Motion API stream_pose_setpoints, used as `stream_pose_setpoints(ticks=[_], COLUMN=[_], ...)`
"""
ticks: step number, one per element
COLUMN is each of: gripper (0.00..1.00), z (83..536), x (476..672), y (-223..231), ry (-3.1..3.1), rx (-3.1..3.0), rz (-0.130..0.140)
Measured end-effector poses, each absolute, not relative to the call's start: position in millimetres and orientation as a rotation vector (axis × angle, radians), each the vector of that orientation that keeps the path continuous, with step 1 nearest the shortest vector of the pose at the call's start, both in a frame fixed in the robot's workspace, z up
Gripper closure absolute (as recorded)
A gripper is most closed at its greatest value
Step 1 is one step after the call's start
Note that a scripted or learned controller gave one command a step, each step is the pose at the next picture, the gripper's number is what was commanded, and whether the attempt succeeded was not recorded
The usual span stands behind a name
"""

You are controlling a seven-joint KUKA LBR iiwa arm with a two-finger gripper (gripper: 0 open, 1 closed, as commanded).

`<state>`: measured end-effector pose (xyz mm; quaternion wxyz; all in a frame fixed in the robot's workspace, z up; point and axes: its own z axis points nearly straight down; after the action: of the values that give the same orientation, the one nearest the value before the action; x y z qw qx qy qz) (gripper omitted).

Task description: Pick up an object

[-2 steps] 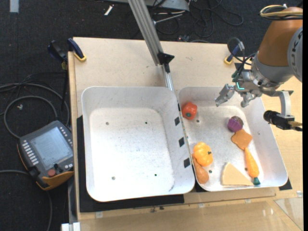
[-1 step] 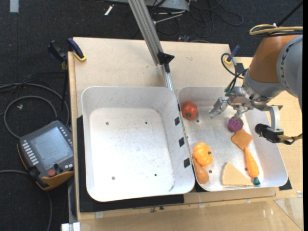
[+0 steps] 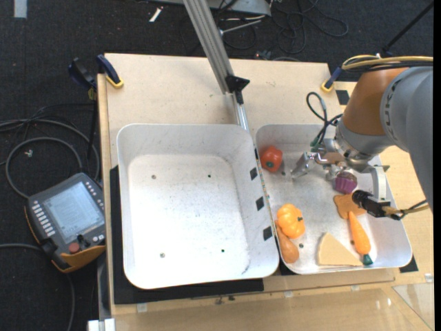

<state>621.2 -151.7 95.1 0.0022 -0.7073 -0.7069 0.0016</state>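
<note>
Red tomato (image 3: pixel 271 158) sits untouched by the right bin's (image 3: pixel 324 268) upper-left edge, orange pumpkin (image 3: pixel 290 220) lower down its left wall. My gripper (image 3: pixel 301 169) hovers between them and the purple onion (image 3: pixel 345 181), fingers apart, holding nothing; picking is all ahead.

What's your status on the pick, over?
Gripper low in the right bin, nothing seen between its fingers. Nearest: red tomato beside it. Purple item sits under the wrist. Pumpkin, carrot, cheese wedge untouched.
</note>
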Motion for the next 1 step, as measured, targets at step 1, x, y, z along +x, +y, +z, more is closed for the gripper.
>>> stream_pose_setpoints(ticks=[1], gripper=[1.00], z=[109.1], x=[623.1], y=[-152.1], ry=[-2.222], rx=[-2.224], rz=[-0.001])
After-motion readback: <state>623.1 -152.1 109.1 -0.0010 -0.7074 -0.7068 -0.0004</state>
